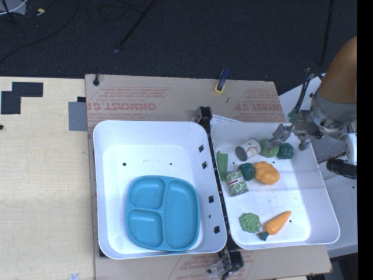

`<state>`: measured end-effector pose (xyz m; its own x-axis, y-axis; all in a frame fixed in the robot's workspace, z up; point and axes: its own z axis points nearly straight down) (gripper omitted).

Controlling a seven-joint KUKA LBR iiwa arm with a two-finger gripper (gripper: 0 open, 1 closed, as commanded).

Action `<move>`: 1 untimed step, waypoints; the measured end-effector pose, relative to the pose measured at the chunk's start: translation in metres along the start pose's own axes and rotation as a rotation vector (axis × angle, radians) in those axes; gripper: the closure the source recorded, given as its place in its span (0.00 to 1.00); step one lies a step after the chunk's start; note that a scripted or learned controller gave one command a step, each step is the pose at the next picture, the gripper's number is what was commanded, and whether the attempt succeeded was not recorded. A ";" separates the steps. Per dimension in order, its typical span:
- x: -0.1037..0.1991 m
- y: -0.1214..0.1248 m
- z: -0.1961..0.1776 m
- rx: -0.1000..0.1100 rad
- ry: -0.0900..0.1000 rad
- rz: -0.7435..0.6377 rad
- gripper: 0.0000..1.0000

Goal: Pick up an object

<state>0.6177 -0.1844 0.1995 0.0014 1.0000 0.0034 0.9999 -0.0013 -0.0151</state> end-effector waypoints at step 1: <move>0.000 0.003 -0.008 -0.014 -0.003 -0.002 0.00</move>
<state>0.6207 -0.1847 0.2079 -0.0005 1.0000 0.0003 1.0000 0.0005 -0.0008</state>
